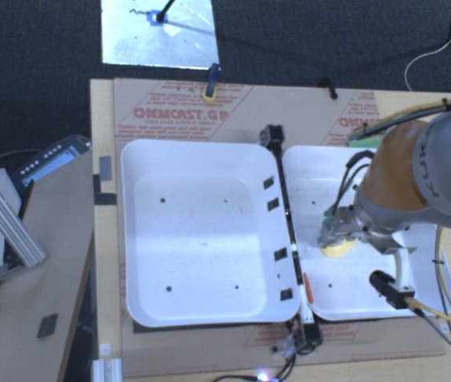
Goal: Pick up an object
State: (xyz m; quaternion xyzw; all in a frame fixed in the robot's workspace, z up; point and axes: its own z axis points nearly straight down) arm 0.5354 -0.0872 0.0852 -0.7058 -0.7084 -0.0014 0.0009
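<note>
- My claw sits low in the right bin, right over a yellow object
- I cannot tell if it grips

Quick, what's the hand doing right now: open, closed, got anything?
Hand: down in the right bin, right over a yellow object. Open or closed cannot be told from this view, nor whether it has the object.
</note>
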